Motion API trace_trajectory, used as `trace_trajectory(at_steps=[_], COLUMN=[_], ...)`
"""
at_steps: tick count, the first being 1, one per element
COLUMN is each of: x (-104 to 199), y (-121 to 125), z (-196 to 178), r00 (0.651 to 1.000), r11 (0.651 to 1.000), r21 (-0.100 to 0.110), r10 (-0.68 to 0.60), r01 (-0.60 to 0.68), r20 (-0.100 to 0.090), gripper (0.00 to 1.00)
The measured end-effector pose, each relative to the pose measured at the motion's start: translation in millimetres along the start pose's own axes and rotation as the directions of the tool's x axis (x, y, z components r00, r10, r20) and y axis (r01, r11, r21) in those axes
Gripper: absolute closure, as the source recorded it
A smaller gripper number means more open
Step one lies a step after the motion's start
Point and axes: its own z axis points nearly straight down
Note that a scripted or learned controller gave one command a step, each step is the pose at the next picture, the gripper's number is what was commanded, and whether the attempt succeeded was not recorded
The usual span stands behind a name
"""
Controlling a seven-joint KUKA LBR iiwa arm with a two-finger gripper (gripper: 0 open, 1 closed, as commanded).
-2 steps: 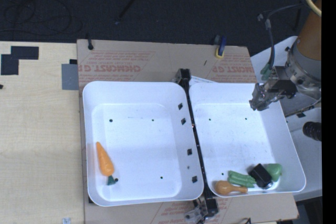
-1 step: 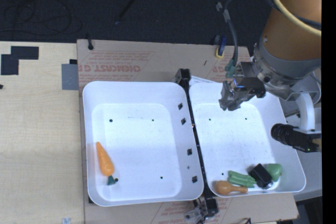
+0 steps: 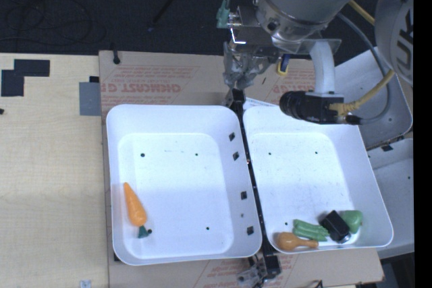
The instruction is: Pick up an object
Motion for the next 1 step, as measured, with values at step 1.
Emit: trace_trajectory(at_steps=[1], x=[61.9], y=[40.7], z=[-48.3], r00=[1.000], r11=[1.000], r21=[0.004], r10=[0.006], r01=[-0.006], r20=[0.002], gripper=[1.00])
